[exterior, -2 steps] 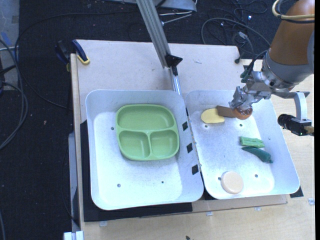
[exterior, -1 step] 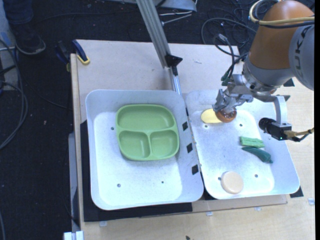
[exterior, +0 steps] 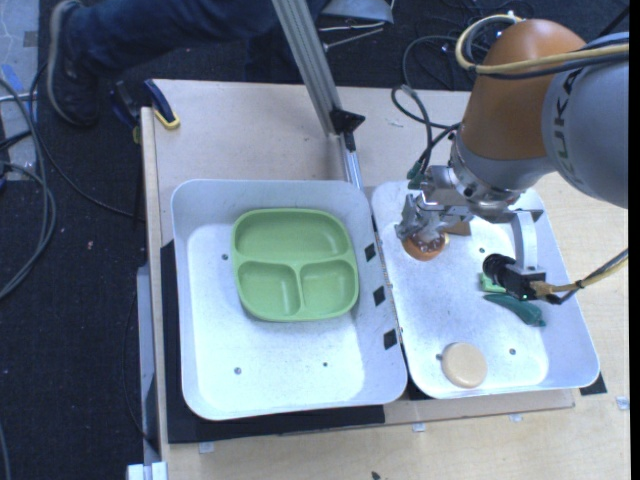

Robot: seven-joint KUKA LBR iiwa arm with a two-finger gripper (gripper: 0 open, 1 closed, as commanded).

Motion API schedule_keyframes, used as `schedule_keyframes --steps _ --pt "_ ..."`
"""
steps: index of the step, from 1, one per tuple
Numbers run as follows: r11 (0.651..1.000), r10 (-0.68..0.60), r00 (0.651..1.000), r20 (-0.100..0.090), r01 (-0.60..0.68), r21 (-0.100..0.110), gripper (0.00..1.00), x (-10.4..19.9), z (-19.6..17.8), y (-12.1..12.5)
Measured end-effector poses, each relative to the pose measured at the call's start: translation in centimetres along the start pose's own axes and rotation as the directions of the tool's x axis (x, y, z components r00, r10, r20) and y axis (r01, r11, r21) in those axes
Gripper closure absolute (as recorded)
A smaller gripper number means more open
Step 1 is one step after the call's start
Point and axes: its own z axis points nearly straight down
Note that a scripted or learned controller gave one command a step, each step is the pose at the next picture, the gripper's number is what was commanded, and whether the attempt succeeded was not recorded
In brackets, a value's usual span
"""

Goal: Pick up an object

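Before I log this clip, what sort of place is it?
Probably a robotics lab: a bench with two white bins, a robot arm reaching over one, and loose cables on the dark floor.

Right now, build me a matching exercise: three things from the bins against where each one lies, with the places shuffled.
Things:
1. green divided plastic plate
2. beige round disc
3. orange round object

Places:
A. right bin, near its front edge
B. right bin, at the tip of the gripper
C. left bin

Pairs: 1-C, 2-A, 3-B.
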Motion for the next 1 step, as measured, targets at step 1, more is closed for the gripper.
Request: schedule_keyframes --steps 1 --pt "1.000 -0.002 1.000 -0.001 0.002 -0.001 1.00 4.67 0.01 -1.04"
